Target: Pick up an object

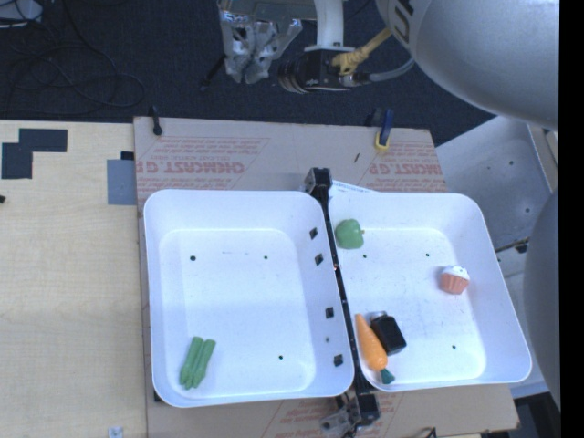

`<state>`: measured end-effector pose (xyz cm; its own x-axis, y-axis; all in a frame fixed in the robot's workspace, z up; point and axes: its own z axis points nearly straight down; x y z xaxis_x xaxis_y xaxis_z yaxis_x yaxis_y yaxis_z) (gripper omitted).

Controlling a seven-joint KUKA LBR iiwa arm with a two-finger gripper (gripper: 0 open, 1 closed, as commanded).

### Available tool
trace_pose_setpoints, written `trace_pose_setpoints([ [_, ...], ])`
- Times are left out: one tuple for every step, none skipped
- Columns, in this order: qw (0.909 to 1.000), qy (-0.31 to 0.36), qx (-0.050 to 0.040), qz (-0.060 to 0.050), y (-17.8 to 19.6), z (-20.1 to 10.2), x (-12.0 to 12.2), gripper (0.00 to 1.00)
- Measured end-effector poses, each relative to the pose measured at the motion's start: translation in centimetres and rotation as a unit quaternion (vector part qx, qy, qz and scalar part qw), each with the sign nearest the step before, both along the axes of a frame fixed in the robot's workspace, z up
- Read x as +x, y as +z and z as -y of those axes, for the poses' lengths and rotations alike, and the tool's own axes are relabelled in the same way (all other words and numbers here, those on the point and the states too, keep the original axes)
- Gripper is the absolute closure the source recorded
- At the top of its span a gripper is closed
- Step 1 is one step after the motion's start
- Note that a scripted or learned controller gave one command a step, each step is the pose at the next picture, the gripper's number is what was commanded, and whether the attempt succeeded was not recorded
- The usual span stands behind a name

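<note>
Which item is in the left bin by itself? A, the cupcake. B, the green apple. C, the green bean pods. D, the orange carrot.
C: the green bean pods lie alone near the front corner of the left bin; the other toys sit in the right bin.

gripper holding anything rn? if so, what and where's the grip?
Nothing held. The gripper hangs above the far edge of the bench, away from both bins, with nothing between its jaws. The carrot and cupcake lie in the right bin.

Dark floor behind a pale desk
Cables [82, 76] trail over the carpet [137, 44]; cardboard [274, 158] covers the wooden desk [64, 290].
</note>
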<state>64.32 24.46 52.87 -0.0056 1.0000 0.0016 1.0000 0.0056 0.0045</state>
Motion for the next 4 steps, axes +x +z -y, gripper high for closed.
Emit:
trace_pose_setpoints([
  [1.0,0.0,-0.0017,-0.005,-0.6,0.0,0.0,0.0],
  [1.0,0.003,-0.0024,-0.006,0.4,-0.2,-0.1,1.0],
  [1.0,0.004,-0.0026,-0.007,0.3,-0.2,-0.1,0.0],
  [0.9999,0.007,-0.0032,-0.008,1.3,-0.4,-0.1,1.0],
])
